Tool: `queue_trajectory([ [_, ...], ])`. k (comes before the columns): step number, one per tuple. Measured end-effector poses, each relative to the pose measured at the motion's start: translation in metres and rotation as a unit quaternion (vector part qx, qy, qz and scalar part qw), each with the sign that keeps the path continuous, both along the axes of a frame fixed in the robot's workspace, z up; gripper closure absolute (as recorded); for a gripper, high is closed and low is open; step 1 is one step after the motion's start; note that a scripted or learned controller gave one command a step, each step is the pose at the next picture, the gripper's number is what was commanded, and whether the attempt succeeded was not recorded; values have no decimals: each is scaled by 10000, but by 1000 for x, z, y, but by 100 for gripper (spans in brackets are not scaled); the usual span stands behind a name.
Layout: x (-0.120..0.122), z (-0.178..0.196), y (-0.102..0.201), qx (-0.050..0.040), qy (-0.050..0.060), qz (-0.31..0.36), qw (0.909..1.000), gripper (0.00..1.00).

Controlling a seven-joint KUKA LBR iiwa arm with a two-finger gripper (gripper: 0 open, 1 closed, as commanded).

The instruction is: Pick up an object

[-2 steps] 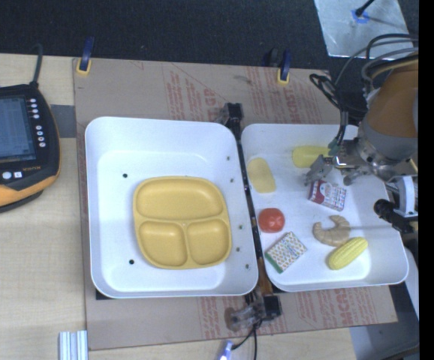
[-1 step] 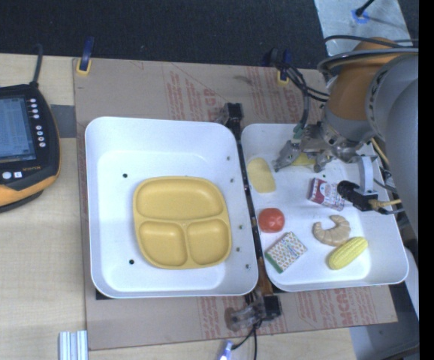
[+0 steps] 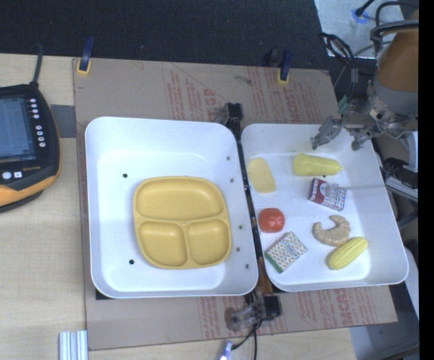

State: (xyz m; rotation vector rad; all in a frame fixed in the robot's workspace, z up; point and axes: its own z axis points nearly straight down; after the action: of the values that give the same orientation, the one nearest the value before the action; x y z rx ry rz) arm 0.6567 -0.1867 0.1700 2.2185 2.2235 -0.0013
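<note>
Up by the far rim of the right-hand shallow white bin (image 3: 394,280), my two-finger claw (image 3: 345,135) hangs with its fingers spread apart and nothing between them. It sits above the bin's back edge, close to the right wall, so there is little room on that side and more open floor toward the middle.

Just below and left of the claw lies a yellow oblong toy (image 3: 316,164), the nearest thing to my fingers (near, though not touching). Under it rests a small red-and-white packet (image 3: 327,194), then a tan croissant-shaped toy (image 3: 332,231), and beside that a yellow corn cob (image 3: 347,253) near the front right corner. Along the bin's left wall lie a pale yellow flat oval piece (image 3: 261,175), a red tomato-like ball (image 3: 271,220) and a green-edged patterned card packet (image 3: 285,251), each apart from its neighbours.

In the left white bin (image 3: 106,201) sits a yellow plastic divided tray (image 3: 182,221), with bare floor all round it. A black-and-orange handheld control pad (image 3: 10,145) lies on the bench at far left, well away from both bins.
</note>
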Motion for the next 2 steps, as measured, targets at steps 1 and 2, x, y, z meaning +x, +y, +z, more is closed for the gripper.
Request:
queue_trajectory([
  [1, -1, -79, 21, 4, 21, 14, 10000, 0],
  [2, 0, -67, 21, 1, 21, 29, 10000, 100],
])
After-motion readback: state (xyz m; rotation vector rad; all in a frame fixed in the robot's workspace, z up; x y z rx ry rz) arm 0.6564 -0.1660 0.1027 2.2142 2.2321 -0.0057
